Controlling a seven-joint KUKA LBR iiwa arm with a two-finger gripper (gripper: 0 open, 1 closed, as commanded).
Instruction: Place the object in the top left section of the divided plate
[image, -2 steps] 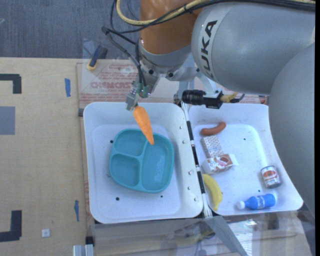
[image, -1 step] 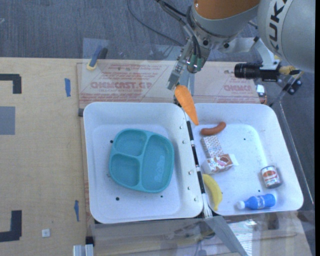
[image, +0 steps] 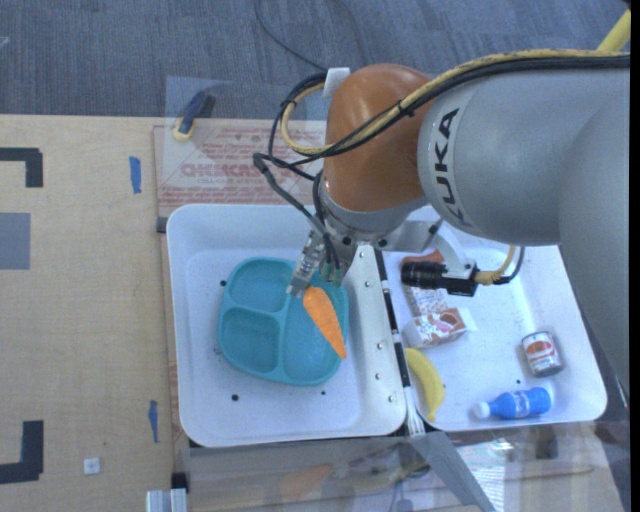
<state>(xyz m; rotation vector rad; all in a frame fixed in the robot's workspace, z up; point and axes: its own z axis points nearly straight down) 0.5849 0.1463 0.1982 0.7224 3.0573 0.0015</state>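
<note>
The grey arm with its orange band reaches in over the left shallow white bin (image: 190, 330), and its two-finger gripper (image: 316, 272) hangs above the upper right part of the teal divided plastic plate (image: 262, 335). The long orange carrot (image: 325, 318) lies slanted along the plate's right edge, its upper end just beside the fingertips; whether they pinch it I cannot tell, as the fingers are small and blurred.

In the right white bin (image: 580, 400) lie a yellow banana (image: 428, 382) near its left wall, a red-and-white snack packet (image: 438, 325), a small red-labelled can (image: 540, 353) and a blue plastic bottle (image: 515, 404) near the lower right corner.
</note>
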